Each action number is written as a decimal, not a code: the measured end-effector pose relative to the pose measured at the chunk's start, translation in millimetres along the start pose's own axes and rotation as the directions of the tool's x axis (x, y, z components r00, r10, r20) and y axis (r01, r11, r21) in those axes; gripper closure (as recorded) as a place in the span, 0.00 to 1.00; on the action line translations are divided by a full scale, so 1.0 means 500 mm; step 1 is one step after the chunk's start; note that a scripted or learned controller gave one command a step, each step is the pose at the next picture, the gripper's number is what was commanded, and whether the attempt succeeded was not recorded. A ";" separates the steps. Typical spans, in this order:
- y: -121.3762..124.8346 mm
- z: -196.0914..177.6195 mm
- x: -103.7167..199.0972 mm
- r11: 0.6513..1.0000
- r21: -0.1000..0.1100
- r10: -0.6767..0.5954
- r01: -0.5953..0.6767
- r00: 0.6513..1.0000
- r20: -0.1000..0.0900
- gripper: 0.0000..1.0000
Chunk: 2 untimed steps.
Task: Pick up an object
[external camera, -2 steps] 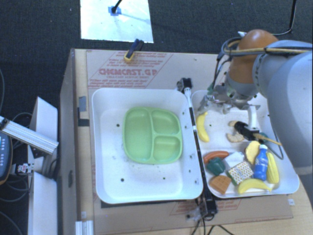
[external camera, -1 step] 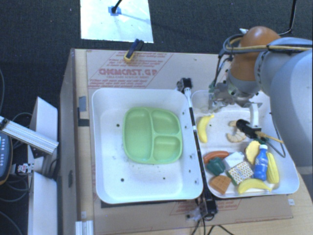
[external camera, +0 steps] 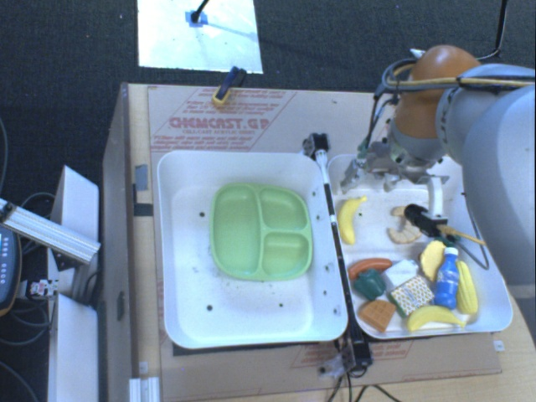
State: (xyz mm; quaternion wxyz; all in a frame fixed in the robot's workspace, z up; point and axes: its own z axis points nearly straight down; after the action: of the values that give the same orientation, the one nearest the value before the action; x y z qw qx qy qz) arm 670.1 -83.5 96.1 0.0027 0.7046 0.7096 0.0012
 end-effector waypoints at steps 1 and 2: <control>-0.003 0.022 -0.044 1.000 0.003 0.006 -0.006 1.000 -0.001 0.00; -0.002 0.023 0.003 1.000 0.003 0.003 -0.003 1.000 -0.002 0.00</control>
State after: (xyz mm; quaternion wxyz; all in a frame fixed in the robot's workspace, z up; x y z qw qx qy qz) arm 669.2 -82.3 84.8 0.0010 0.7055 0.7087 0.0009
